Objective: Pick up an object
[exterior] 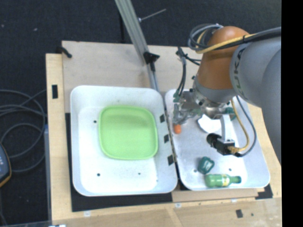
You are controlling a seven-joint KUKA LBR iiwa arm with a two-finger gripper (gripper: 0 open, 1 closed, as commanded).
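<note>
While its finger state cannot be told from above, the grey two-finger gripper (182, 111) hangs over the right white bin (258, 171), near its left wall, apparently targeting the small orange object (177, 129) directly beneath.

I see a pale wooden bench (102, 63) on a dark floor (28, 13), apparently carpeted. A metal rail (134, 30) slants up from the bench's middle. Black cables (21, 122) loop on the floor to the left. Lighting is even across the bench.
</note>
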